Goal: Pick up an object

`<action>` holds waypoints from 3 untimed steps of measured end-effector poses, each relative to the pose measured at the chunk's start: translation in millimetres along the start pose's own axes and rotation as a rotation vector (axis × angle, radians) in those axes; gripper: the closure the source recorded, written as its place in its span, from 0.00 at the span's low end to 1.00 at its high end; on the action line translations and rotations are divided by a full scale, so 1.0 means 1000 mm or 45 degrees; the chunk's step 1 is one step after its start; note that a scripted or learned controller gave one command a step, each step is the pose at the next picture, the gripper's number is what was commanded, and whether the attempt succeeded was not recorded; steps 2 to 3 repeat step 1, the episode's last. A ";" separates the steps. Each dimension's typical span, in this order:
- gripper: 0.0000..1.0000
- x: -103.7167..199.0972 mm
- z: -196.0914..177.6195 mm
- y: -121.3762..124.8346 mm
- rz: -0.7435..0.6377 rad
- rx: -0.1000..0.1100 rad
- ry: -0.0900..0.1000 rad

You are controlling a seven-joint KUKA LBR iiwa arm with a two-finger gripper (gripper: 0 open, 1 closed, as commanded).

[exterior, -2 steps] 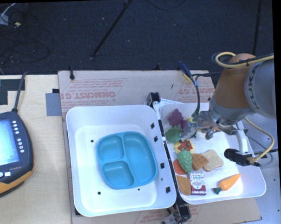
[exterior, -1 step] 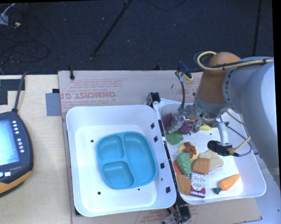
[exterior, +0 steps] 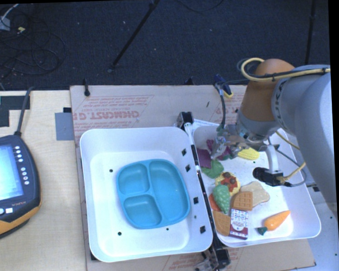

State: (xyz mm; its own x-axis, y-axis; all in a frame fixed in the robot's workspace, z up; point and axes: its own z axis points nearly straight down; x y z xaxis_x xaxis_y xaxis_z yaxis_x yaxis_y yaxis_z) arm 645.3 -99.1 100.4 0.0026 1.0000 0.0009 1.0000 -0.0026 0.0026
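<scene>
My gripper [exterior: 222, 146] is low over the far left part of the right bin [exterior: 308, 224], with the grey arm and its orange band [exterior: 262, 100] behind it. It hangs above a purple toy [exterior: 204, 157] and a green one [exterior: 214, 169]. A yellow corn piece [exterior: 249, 154] lies just to its right. Closer to the front lie a red and yellow pizza-like piece [exterior: 227, 182], a green leafy toy [exterior: 221, 198], a waffle [exterior: 242, 201], a bread slice [exterior: 258, 192], a red carton [exterior: 238, 223] and an orange carrot [exterior: 277, 219].
The left bin [exterior: 97, 158] holds a blue divided plate [exterior: 152, 193]. A black cable fitting [exterior: 268, 176] hangs from the arm over the right bin. A pendant with a screen [exterior: 9, 178] lies on the bench at the far left.
</scene>
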 end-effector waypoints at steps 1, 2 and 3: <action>1.00 0.024 -0.110 -0.037 -0.007 -0.004 0.000; 1.00 0.024 -0.110 -0.037 -0.007 -0.004 0.000; 1.00 0.024 -0.110 -0.037 -0.007 -0.004 0.000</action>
